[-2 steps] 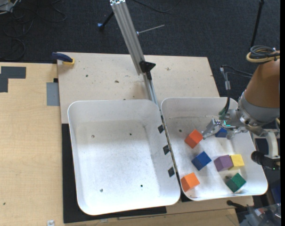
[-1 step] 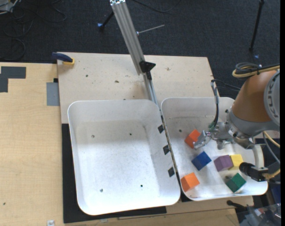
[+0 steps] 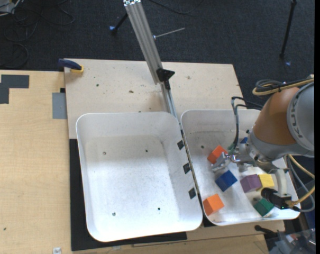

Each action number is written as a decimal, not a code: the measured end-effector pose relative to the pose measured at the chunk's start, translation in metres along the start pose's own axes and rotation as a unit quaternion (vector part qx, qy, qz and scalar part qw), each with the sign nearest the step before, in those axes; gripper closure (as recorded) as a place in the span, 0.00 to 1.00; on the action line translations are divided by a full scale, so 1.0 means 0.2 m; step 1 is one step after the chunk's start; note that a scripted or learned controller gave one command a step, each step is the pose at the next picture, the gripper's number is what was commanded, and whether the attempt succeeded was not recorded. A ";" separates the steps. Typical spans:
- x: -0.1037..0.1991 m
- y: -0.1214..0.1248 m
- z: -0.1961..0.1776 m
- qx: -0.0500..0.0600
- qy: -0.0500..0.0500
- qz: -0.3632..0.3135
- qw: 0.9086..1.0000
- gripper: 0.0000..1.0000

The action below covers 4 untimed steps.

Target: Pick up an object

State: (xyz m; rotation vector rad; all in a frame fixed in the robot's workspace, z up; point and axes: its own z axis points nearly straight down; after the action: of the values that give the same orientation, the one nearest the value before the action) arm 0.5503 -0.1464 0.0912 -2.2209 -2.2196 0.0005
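Inside right bin (image 3: 202, 121): 2 orange blocks (image 3: 217, 153), 1 blue (image 3: 226, 180).

The light wood bench (image 3: 202, 83) had two shallow white bins sitting side by side on it, the left bin (image 3: 91, 142) on a black mat (image 3: 75, 194) and the right bin (image 3: 202, 121) touching it, plus a small blue-and-yellow thing (image 3: 71, 65) at the far left corner.

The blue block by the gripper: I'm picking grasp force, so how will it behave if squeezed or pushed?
The blue block looks like a small rigid cube, so probably stiff and light. Flat faces suggest sliding, not rolling. The purple block sits close, so a push might nudge it.
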 end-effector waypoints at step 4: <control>-0.02 0.04 -0.81 0.000 -0.001 -0.002 1.000 1.00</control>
State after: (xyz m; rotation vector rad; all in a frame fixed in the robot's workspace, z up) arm 0.5583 -0.1499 0.2525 -2.2177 -2.2232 0.0023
